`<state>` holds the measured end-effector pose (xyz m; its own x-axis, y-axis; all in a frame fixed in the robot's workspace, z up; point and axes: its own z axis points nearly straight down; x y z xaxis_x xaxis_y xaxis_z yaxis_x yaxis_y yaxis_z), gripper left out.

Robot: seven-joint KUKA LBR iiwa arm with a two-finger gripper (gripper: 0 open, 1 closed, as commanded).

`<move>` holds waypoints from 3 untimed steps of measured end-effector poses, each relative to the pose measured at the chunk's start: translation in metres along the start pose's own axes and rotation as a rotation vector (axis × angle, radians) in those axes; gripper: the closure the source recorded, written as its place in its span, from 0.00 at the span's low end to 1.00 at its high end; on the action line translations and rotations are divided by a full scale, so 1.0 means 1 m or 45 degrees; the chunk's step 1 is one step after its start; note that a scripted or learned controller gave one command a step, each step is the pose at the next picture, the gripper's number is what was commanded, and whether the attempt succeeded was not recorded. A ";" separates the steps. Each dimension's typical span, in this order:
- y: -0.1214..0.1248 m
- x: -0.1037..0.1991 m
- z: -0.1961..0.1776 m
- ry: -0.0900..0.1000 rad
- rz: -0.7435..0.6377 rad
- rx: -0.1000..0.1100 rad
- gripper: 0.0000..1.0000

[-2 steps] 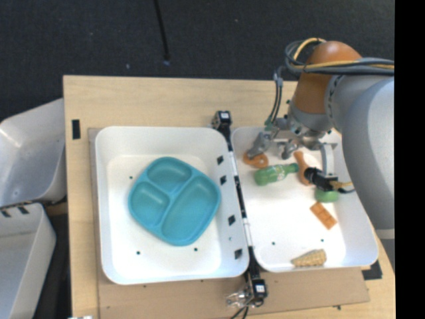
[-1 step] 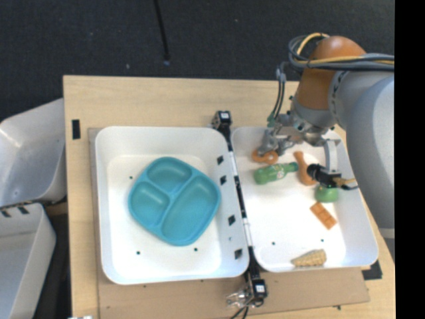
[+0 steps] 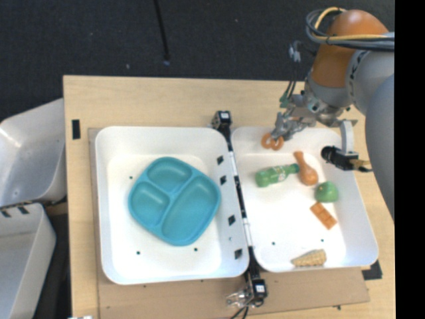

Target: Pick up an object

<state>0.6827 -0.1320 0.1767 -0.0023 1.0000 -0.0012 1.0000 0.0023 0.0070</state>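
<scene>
We see a light wooden bench carrying two shallow white bins side by side, their inner edges touching along a clipped seam. The left bin and the right bin sit directly on the bench top, leaving bare wood around the far and left margins

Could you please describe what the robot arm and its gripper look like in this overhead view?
The grey robot arm has smooth, rounded links and a bulbous orange band above the wrist. Thin cables, one yellowish and others dark, loop over the top of that orange section. Below it sits a compact, darker metallic wrist assembly that narrows down to the small two-finger gripper, which looks grey and mechanical with exposed parts.
</scene>
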 end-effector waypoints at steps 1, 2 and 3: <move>0.004 -0.003 -0.065 0.000 -0.002 -0.001 1.00; 0.005 -0.004 -0.116 0.000 -0.003 0.000 1.00; -0.021 0.039 -0.118 0.001 -0.003 0.008 1.00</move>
<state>0.6606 -0.0931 0.2945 -0.0045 1.0000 -0.0003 1.0000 0.0045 0.0004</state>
